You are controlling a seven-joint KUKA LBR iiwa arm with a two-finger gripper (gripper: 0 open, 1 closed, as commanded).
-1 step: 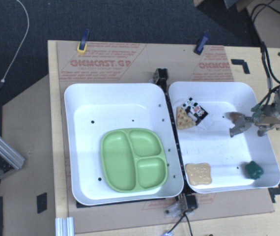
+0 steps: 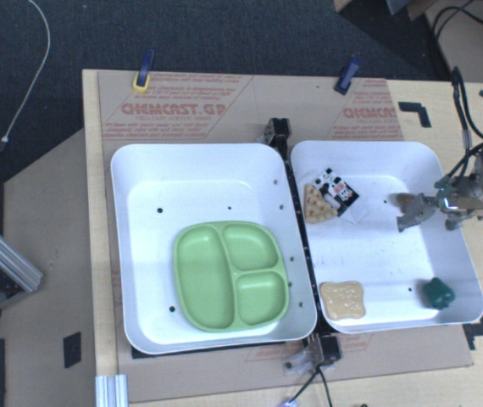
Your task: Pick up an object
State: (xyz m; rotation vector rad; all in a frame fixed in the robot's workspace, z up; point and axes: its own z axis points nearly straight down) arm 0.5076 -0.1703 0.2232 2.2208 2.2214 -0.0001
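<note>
Gripper (image 2: 404,210) is hovering over the right bin (image 2: 394,153), nr its right edge, fingers pointing toward the bin's centre. Fingers are spread apart, nothing btwn them: released, carrying nothing.

Candidate objs are all lying in the right bin. Green object (image 2: 437,293) is sitting in the near right corner, closest to the gripper; it is lying toward the near edge from the fingertips and slightly back toward the arm side. Shape is compact, no clear long axis. Toast slice (image 2: 342,300) is resting against the near edge, nr the near left corner; squarish, flat. Black-and-white item (image 2: 337,190) and waffle-like piece (image 2: 317,202) are sitting together by the left edge, touching or overlapping, can't tell which; these are lying straight ahead of the fingertips, across the bin.

Left bin (image 2: 131,176) is holding a green divided plate (image 2: 230,274) toward its near edge.

Judgement: pick not yet begun. Green object probably needs the shortest travel; the pair at the left edge is already in line w/ the fingers.
</note>
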